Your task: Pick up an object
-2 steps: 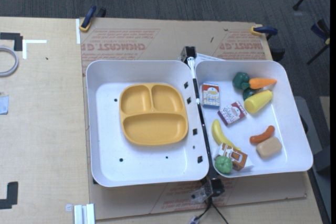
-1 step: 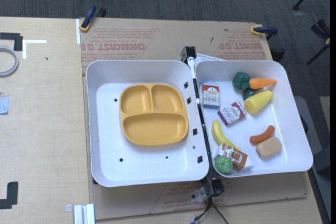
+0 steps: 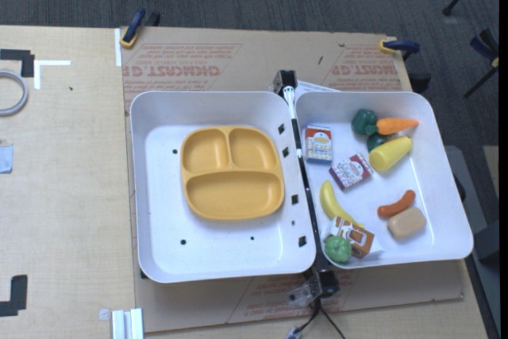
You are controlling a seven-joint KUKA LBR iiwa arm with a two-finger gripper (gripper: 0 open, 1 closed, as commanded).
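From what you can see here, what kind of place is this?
Probably a robot lab bench for grasping tests: two white bins clamped on cardboard, toy food such as a banana, and a yellow divided plate.

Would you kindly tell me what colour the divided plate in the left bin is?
The three-compartment plastic plate is yellow-orange, seen plainly in the camera view.

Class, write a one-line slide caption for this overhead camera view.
Yellow divided plate in the left bin; toy foods, including a banana and carrot, fill the right bin.
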